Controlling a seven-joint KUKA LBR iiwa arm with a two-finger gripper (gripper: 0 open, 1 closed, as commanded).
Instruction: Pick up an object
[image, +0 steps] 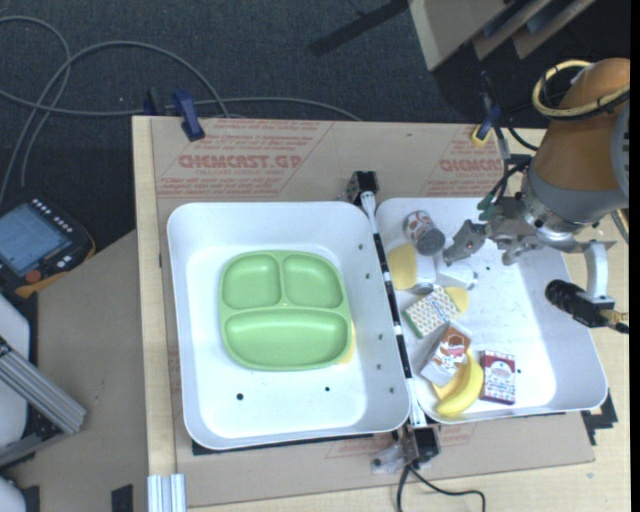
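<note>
Camera view: I see a glossy green three-compartment plate (285, 310) in the left bin (190, 240); the right bin (570, 390) holds a curved yellow banana (459, 388), a red carton (498, 377), a checkered packet (429, 311) and a small grey can (427, 234). The gripper (490, 240) hangs over that bin's far side, fingers spread, holding nothing. The can lies just left of it; the banana is well toward the near edge.
</note>
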